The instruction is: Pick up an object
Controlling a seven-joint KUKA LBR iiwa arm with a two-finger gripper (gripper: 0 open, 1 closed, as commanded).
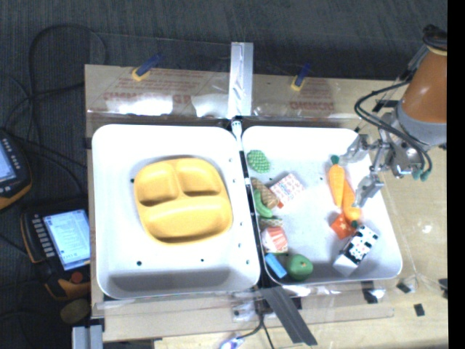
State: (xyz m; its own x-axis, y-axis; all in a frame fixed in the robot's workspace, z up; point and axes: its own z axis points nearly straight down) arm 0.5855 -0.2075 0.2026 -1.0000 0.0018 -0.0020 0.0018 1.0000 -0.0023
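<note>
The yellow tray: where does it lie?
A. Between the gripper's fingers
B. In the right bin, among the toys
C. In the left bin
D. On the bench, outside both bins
C: the yellow tray lies flat inside the left bin, while the carrot and the other small toys are in the right bin, near the gripper.

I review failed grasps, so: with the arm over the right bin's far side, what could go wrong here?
The gripper hangs by the carrot, which lies against a small orange piece and near the black-and-white box; a descent may nudge them. It is also close to the right bin's rim, so it might strike that.
</note>
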